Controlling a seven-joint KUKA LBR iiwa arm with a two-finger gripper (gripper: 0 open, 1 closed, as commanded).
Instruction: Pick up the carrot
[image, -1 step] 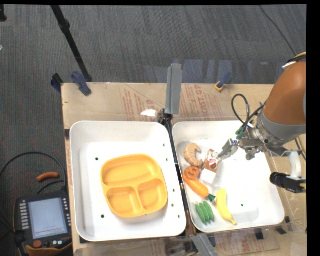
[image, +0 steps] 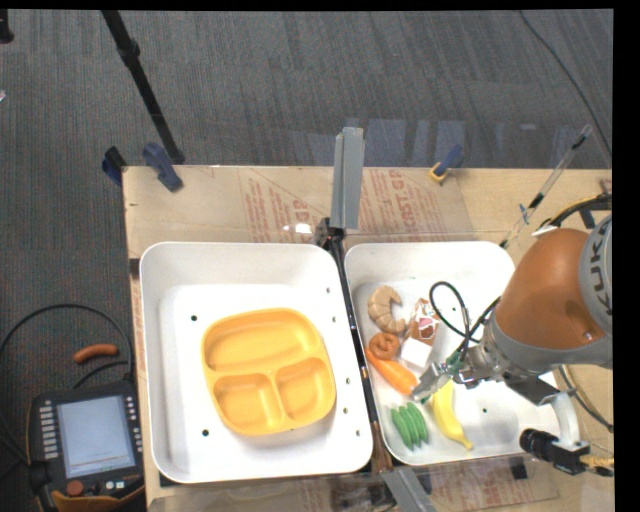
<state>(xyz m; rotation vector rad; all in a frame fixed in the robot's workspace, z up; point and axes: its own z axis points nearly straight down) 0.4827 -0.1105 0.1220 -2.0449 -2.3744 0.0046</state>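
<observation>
Grey carpet surrounds a wooden bench (image: 250, 205) that carries two white bins side by side. Nearest the camera, at the lower left off the bench, sits a pendant (image: 88, 437) with a pale screen. On the bench, the left bin (image: 165, 300) holds a yellow tray (image: 268, 370) with three compartments. The right bin (image: 490, 262) holds the food: at its near edge a green pod (image: 409, 423) lies just beside a banana (image: 449, 415). Just behind them the carrot (image: 393, 375) lies at a slant near the bin's left wall, its right end close beside the gripper (image: 432, 384). The gripper hangs low over the bin between carrot and banana; whether it is apart or together cannot be told, and nothing is seen held in it. Touching the carrot's far end is a small orange ring (image: 381, 346), with a white block (image: 415, 352) beside it, then a croissant (image: 386, 306) and a red-and-white piece (image: 425, 320) farther back. The arm (image: 550, 300), orange-banded, reaches in from the right. Beyond the bins a grey post (image: 347, 180) stands at the bench's middle.
</observation>
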